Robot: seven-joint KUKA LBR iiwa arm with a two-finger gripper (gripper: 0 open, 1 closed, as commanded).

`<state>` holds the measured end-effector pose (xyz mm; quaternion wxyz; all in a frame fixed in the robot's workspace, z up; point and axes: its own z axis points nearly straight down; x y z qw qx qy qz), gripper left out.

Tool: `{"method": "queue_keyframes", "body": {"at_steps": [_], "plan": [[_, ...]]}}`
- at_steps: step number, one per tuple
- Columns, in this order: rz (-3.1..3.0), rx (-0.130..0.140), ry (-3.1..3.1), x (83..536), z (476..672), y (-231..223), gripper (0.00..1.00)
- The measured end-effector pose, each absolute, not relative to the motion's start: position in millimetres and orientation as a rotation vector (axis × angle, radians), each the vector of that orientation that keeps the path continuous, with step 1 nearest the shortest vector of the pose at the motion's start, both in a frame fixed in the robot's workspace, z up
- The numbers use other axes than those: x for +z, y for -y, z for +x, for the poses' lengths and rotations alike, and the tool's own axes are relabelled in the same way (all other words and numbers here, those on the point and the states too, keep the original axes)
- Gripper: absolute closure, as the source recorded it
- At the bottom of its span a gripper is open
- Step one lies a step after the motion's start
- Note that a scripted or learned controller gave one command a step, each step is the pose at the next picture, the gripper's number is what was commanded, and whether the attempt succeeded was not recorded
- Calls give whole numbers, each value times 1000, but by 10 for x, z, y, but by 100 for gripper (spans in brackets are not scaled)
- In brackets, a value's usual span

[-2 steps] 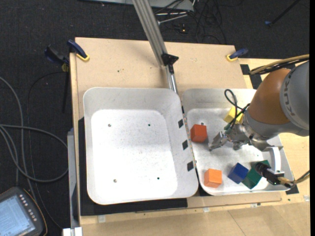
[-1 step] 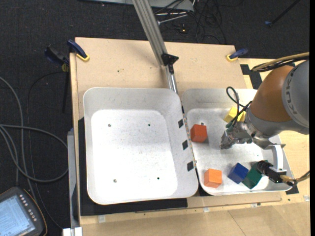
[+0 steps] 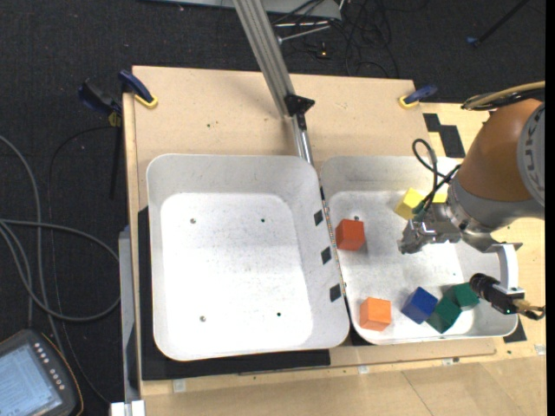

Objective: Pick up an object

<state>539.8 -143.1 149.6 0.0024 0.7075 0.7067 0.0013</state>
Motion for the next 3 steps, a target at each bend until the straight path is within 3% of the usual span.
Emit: {"method": "queue_keyframes", "body": {"at_steps": [2,3], "plan": [[2214,4,-2220,2507,5573,1456,100],[2214,2,-2230,2524,5536,970,100]]}}
